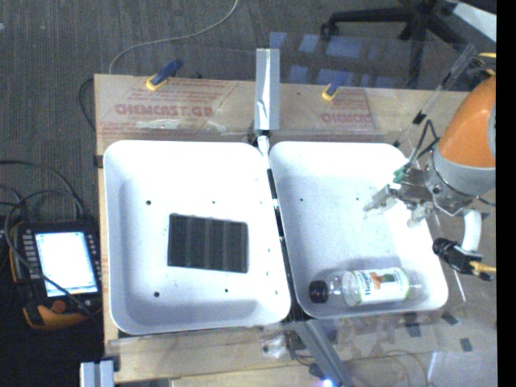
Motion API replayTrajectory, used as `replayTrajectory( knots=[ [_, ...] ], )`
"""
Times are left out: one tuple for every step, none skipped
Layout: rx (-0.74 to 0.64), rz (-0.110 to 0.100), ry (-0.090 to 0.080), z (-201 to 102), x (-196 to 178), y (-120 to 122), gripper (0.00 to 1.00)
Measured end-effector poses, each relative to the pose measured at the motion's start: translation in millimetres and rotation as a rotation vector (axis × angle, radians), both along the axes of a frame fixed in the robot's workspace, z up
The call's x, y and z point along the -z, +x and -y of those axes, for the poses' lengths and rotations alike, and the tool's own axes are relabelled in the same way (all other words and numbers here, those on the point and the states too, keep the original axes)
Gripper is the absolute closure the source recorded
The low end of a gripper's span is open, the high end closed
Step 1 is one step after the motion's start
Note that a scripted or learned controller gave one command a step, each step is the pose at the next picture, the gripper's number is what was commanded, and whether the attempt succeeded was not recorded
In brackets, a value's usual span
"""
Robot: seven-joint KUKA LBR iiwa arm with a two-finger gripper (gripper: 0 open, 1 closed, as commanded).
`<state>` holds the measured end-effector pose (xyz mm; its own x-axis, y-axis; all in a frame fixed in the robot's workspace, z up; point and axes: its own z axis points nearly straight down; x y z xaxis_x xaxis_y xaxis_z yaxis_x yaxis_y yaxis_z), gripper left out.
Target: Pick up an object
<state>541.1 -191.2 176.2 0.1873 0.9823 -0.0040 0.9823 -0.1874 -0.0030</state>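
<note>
2 bins lay below my camera: the clear bottle [367,287] rested on its side in the right bin [322,184], near edge. My gripper [397,203] hovered apart above it, fingers spread, empty. Approach step, I judged; next, descend over the bottle.

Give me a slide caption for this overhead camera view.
Gripper open over right bin, clear bottle lying near its front wall.
</note>
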Motion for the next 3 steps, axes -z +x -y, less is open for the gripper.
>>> replayTrajectory(
  knots=[
    [0.007, 0.002, 0.002, 14, -63, -57, 0.0],
    [-0.232, 0.001, 0.005, 12, 30, -58, 0.0],
    [-0.378, 0.012, -0.004, -28, 84, -55, 0.0]
  ],
)
